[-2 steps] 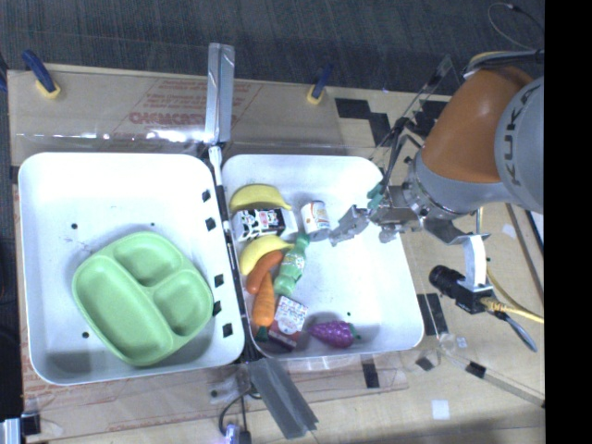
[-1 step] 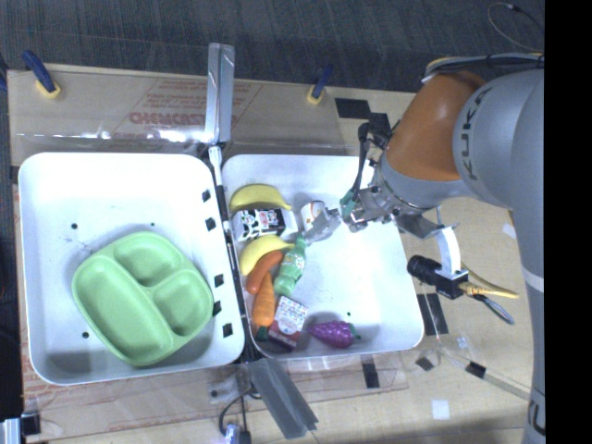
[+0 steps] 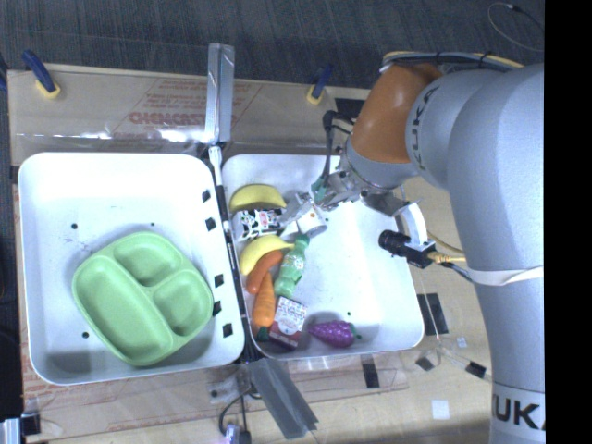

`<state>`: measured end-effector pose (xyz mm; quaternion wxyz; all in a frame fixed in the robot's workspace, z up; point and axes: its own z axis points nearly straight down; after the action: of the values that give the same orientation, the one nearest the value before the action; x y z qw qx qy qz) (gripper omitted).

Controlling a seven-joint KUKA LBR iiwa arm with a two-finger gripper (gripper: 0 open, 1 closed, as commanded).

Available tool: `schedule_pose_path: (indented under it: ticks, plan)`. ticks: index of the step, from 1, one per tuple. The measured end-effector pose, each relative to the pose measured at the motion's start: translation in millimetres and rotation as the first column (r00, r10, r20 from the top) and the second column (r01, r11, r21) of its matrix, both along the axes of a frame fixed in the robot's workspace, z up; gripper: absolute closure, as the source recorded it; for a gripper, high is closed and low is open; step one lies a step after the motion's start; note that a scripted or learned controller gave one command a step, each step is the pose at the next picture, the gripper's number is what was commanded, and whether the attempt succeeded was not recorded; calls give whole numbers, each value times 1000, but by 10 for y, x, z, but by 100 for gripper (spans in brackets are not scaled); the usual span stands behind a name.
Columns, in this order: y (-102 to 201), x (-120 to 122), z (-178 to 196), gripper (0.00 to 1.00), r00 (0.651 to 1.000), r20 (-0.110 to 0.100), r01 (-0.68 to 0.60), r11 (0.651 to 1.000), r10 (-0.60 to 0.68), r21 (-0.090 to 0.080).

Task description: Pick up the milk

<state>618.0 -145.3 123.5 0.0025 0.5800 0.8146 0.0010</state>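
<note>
My two-finger gripper [image 3: 310, 213] sits low in the right-hand shallow white plastic bin [image 3: 388, 294], near that bin's far left quarter, its fingers closed around a small white carton-like piece that sticks out toward the bin's middle; I cannot tell for certain what that piece is. Just to its left lies the small black-and-white patterned milk carton [image 3: 256, 221], on its side, hard by the divider wall. A curved yellow banana [image 3: 257, 195] lies against the far side of the carton, and a second yellow banana [image 3: 259, 251] lies on its near side. A long orange carrot [image 3: 265, 294] runs along the left wall toward the near edge, with a small green plastic bottle [image 3: 291, 268] beside it. A flat white-and-red printed packet [image 3: 289, 318] and a purple bunch of toy grapes [image 3: 332, 332] lie at the near wall. All items crowd the left side; the bin's right half is bare floor, and my grey arm with its orange band [image 3: 388, 118] reaches over its far right rim. The left-hand white bin [image 3: 55, 202] holds a light green three-compartment plastic plate [image 3: 139, 294], with bare floor along its far and left walls.
</note>
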Motion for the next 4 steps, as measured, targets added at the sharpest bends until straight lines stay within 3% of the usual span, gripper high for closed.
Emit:
schedule_pose_path:
  ticks: [1,2,3,4]
  plan:
    - [-661,-569,719,0,918,-5,-397,918,397,-1]
    - [-302,-259,897,0,931,-5,-366,931,366,0]
    - [-303,-260,896,0,931,-5,-366,931,366,0]
    - [-218,-31,181,0,885,-7,-466,885,466,2]
